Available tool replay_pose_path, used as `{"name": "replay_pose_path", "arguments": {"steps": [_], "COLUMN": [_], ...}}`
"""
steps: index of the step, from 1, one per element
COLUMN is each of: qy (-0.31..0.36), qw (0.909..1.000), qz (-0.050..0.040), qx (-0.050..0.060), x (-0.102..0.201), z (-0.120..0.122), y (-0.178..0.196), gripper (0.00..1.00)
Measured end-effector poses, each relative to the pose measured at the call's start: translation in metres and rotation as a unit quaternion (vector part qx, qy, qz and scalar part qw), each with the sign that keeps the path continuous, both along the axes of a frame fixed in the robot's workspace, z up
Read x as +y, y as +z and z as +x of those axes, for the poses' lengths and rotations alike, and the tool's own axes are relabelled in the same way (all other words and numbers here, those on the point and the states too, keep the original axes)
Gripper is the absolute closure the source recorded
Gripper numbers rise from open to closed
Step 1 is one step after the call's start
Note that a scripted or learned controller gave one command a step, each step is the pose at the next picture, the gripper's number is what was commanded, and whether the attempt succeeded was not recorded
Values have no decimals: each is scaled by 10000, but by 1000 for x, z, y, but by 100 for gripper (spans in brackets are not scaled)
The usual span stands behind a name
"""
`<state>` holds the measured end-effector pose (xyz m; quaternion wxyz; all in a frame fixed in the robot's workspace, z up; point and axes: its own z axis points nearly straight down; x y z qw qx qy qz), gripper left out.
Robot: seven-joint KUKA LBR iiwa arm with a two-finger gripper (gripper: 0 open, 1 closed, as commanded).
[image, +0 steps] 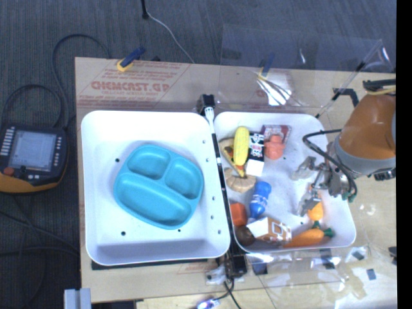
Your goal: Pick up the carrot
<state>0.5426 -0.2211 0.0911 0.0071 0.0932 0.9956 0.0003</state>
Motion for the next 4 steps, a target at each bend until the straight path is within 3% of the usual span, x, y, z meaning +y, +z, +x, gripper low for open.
{"name": "replay_pose_path", "arguments": {"steps": [1, 2, 3, 4], "qy": [-988, -977, 27, 31], "qw": [9951, 9952, 9999, 9999], "qz": [-8, -22, -53, -57], "qx": [-39, -58, -85, -110], "x": [-3, -3, 8, 8], "z": [-17, -15, -48, -47], "y": [1, 12, 3, 3], "gripper": [0, 100, 100, 0]}}
